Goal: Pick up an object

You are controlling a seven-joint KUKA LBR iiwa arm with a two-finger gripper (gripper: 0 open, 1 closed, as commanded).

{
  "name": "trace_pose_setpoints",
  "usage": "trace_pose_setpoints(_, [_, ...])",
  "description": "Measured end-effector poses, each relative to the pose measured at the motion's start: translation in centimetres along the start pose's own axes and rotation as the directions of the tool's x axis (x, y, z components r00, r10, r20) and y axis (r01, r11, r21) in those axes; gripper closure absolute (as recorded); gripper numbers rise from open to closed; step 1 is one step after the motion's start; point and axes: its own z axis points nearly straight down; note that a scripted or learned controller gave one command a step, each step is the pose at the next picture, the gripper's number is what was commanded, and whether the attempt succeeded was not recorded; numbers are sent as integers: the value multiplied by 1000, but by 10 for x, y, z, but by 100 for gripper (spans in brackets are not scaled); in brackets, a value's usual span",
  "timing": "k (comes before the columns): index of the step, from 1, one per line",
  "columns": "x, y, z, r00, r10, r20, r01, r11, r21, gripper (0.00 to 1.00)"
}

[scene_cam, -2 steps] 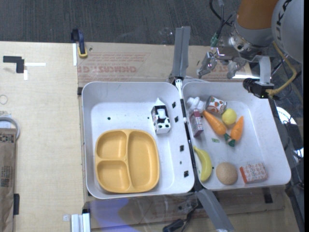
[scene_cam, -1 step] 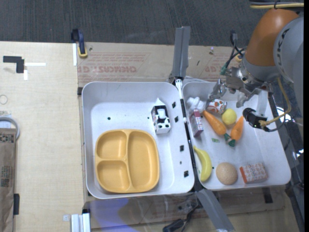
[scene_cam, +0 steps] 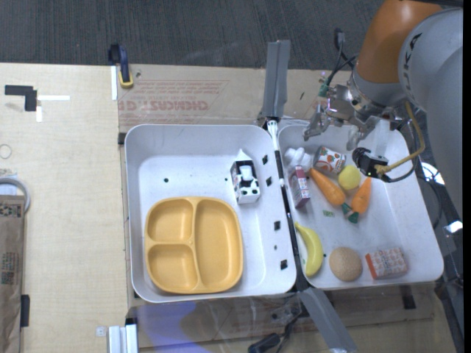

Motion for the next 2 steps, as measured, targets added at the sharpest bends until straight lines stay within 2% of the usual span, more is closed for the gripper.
trace_pose_setpoints(1, [-46,9,89,998,62,-1,-62,998,-2,0])
trace_pose_setpoints(2, [-47,9,82,998,62,0,-62,998,1,100])
